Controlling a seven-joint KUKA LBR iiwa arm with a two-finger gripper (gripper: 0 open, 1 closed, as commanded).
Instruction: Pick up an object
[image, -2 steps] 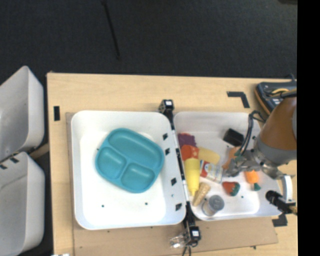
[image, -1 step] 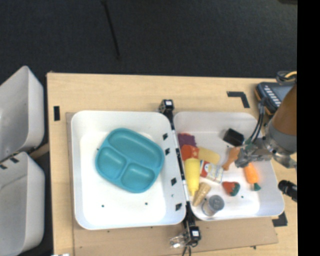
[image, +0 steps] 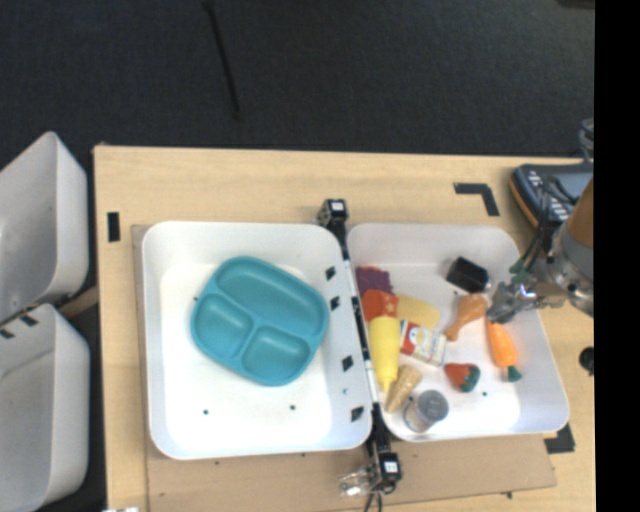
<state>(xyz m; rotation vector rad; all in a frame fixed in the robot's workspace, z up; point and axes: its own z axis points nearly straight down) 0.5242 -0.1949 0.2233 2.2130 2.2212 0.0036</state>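
Inside the left bin (image: 160, 400) lies 1 blue tray (image: 260, 320); claw (image: 503, 305) state unclear.

No text, brand or number can be read anywhere, though a red and white printed label is borne by the small packet (image: 424, 343) in the right bin (image: 540, 400), its markings perhaps lettering but too blurred to be made out.

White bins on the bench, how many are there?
2. The left bin holds a teal divided plate. The right bin holds the pile of toy food, with the gripper over it.
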